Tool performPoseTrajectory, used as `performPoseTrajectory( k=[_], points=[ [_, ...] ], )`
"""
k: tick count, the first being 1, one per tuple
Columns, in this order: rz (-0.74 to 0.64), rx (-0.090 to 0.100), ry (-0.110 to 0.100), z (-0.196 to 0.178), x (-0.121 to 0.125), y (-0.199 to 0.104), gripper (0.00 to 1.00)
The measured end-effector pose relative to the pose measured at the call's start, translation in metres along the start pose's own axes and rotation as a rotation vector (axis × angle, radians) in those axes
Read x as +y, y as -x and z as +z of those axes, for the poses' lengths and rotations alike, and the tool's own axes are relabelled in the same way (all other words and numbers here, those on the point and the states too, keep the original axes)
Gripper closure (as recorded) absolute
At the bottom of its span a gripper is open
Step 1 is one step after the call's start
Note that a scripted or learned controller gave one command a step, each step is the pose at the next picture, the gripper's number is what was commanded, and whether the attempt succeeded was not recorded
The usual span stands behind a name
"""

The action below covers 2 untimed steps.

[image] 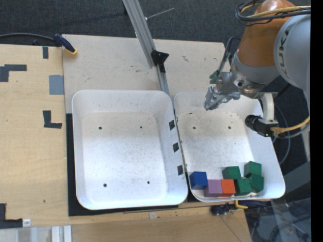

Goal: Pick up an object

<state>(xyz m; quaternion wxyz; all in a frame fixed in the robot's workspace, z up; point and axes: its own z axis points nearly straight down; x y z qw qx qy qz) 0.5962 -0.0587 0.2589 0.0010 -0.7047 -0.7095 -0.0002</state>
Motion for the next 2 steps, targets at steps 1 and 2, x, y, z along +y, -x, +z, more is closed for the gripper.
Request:
performPoseTrajectory(
  k=[1,2],
  points=[
    [0.002,-0.001,-0.002,0.009,-0.017,-0.042,1.00],
    [0.000,0.000,-0.003,0.025,-0.028,-0.101,1.00]
  ],
)
